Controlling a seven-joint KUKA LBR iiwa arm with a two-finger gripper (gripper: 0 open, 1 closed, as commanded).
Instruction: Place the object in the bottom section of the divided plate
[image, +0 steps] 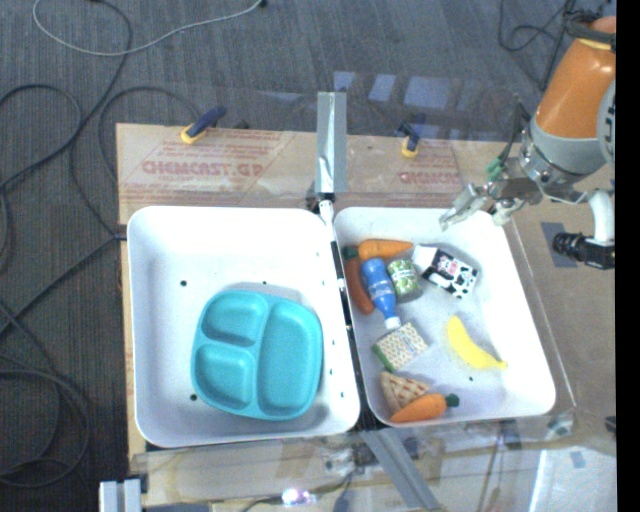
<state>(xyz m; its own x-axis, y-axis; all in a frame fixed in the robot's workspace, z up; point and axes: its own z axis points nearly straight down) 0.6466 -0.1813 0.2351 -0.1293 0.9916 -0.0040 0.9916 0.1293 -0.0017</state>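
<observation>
This was a robotics lab, not a home: a brown cardboard-topped bench (250, 170) held by yellow-and-blue clamps (203, 124), black cables (60, 90) loose across dark grey carpet (150, 60), and toy plastic food filling the right-hand shallow white bin (530, 340).

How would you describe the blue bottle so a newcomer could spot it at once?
Look in the right-hand white bin, among the toy food along its left wall. The blue bottle lies on its side, slanted, with its white cap pointing toward the bin's near edge, between an orange carrot and a small checkered block. It is the bin's one blue item.
</observation>
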